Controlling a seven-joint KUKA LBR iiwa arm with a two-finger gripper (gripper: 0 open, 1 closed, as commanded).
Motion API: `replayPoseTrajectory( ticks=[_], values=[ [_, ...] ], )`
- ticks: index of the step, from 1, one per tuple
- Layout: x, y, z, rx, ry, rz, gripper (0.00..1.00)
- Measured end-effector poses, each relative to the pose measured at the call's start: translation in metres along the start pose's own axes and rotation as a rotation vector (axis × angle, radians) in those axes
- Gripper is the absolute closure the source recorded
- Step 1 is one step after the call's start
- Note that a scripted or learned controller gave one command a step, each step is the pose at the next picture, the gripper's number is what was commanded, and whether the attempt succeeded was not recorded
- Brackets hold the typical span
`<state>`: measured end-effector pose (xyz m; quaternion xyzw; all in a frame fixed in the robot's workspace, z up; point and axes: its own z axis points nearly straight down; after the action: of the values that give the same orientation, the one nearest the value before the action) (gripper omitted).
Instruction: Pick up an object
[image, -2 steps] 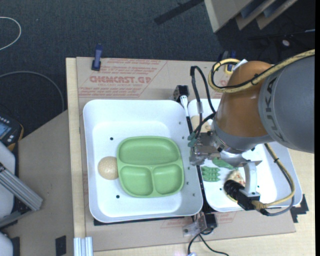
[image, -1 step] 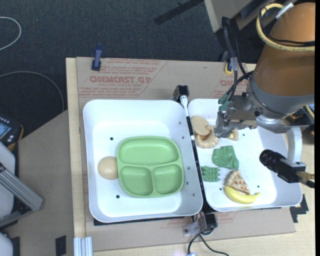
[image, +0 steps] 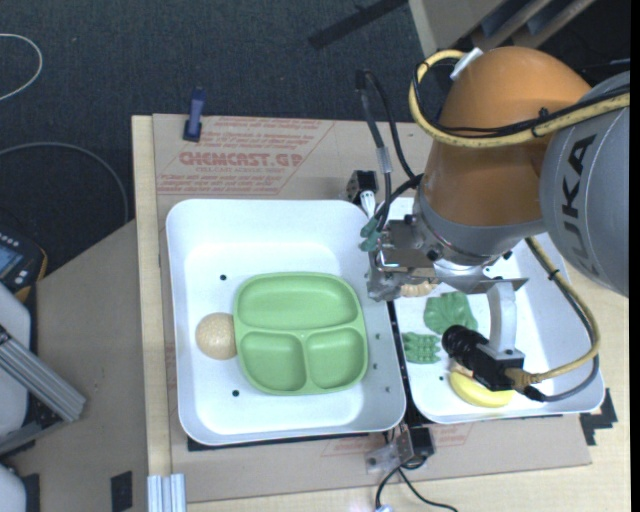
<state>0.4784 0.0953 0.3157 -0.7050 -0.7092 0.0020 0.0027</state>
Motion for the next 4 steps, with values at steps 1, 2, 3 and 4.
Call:
replayPoseTrajectory(
  ticks=[1,2,3,4],
  values=[
    [-0.03,0.001,-0.174,-0.028,0.003,0.006,1.0],
    [-0.047,-0.001,-0.07,0.004,-0.003,0.01,1.0],
    [-0.052,0.057,0.008,-0.001,-0.003,0.008,1.0],
    [-0.046,-0.002,0.002,-0.002,0.0,0.005,1.0]
  ],
)
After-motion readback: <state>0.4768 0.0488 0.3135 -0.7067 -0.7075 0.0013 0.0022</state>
